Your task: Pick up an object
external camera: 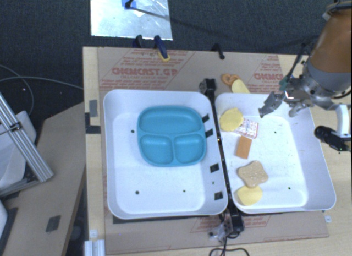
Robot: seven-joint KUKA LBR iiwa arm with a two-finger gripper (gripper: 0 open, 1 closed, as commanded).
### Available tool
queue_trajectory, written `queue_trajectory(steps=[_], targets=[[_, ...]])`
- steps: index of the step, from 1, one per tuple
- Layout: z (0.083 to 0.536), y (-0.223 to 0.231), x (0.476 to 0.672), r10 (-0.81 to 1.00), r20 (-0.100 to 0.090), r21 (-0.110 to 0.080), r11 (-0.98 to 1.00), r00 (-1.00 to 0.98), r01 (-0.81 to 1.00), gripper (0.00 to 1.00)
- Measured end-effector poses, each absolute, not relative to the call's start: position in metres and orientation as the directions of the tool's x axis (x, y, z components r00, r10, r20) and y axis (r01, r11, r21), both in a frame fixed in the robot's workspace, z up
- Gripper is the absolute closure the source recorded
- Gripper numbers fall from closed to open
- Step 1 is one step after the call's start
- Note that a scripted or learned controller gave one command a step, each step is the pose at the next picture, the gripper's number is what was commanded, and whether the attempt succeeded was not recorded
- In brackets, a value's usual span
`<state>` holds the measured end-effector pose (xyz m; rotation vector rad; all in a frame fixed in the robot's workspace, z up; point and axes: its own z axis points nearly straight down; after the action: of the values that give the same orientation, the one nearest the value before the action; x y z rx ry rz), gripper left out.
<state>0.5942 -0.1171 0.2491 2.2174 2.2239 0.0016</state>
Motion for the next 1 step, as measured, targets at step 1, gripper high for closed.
queue_trajectory(steps=[1], targets=[[0.0853,-0.1345,0.5743,1.0,-0.001,0.005,-0.001,0.001,1.0,0.0]])
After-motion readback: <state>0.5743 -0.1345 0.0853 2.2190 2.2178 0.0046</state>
